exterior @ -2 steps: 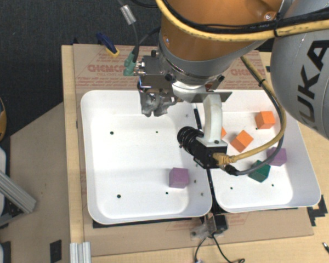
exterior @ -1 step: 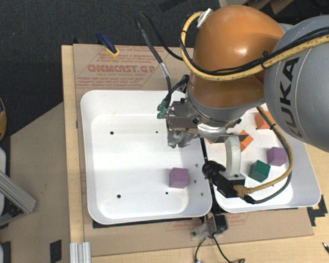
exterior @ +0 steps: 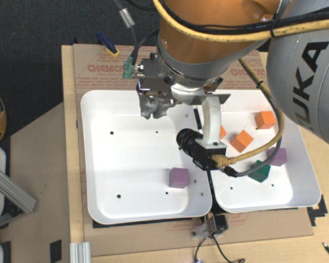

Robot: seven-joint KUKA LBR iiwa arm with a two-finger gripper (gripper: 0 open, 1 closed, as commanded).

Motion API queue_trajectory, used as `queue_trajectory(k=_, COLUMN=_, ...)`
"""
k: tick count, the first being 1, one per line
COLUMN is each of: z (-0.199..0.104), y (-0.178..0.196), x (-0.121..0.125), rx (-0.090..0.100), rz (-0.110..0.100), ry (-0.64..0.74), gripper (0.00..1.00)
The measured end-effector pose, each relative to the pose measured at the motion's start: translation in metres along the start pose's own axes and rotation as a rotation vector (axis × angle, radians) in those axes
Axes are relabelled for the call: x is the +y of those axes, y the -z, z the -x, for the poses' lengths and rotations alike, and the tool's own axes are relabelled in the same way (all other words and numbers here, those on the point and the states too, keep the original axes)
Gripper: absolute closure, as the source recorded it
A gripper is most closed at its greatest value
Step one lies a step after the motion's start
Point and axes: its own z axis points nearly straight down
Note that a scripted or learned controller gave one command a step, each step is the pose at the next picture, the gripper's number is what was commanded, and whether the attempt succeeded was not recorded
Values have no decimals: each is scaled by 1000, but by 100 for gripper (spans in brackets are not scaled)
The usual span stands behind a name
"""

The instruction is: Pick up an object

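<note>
Cardboard sheet [exterior: 88, 64] on the bench, w/ two shallow white bins side by side. Left bin [exterior: 98, 147] has one purple cube [exterior: 179, 177] near its front right corner. Right bin [exterior: 296, 190] has two orange cubes [exterior: 242, 140] [exterior: 265, 119], a green block [exterior: 259, 172] and a second purple block [exterior: 278, 156] partly behind a cable. A third orange bit [exterior: 222, 131] peeks out beside the white bracket [exterior: 211, 122] on the arm.

Arm [exterior: 219, 32] reaches over both bins, orange band looming large. Gripper [exterior: 153, 107] hangs over back of left bin, near the rear wall. Nothing seen between its fingers; looks empty. Opening: can't tell from this angle, fingertips read as one dark grey lump, so not guessing.

Step, my read: approach / positioning, pick not yet done. No object touching the gripper. Nearest candidate = the purple cube in left bin, well apart from the gripper, toward front of bin.

Next move calls for: shift gripper forward and to the right across the left bin until over the cube, line jaws w/ its flat faces, descend, close. Risk: cube sits close to the bin wall, so one finger may catch the rim or nudge the cube.
</note>
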Motion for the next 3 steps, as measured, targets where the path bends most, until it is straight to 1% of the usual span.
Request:
queue_trajectory(k=1, z=48, y=-104, x=-3, rx=-14, rz=-24, ry=-14, gripper=100)
queue_trajectory(k=2, z=-1, y=26, x=1, rx=0, rz=3, ry=-4, gripper=100)
queue_trajectory(k=3, z=37, y=-150, x=-5, rx=-17, rz=-30, ry=-13, gripper=100)
